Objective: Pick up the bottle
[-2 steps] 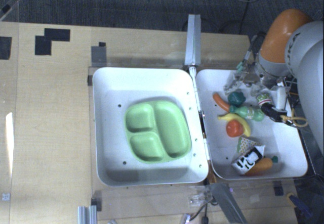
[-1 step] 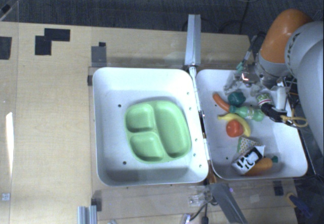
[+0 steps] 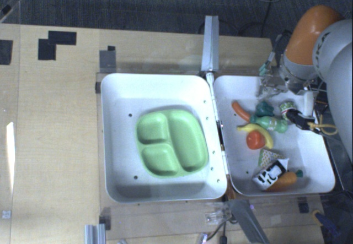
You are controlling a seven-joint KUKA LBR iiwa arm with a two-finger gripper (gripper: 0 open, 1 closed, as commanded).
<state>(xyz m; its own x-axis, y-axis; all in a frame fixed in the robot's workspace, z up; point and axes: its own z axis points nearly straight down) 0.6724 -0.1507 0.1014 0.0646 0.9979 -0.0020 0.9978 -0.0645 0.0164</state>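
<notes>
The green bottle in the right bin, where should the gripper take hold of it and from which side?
Probably across the middle of the green bottle, coming straight down. It lies on its side, long axis running left-right, so the fingers would close across its narrow width. The banana and tomato crowd its near side, so that finger has little room. The gripper hovers just beyond it.

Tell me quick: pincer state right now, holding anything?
Pincer: cannot be told; it sits at the back of the right bin, above the green bottle, with nothing visibly held.
</notes>
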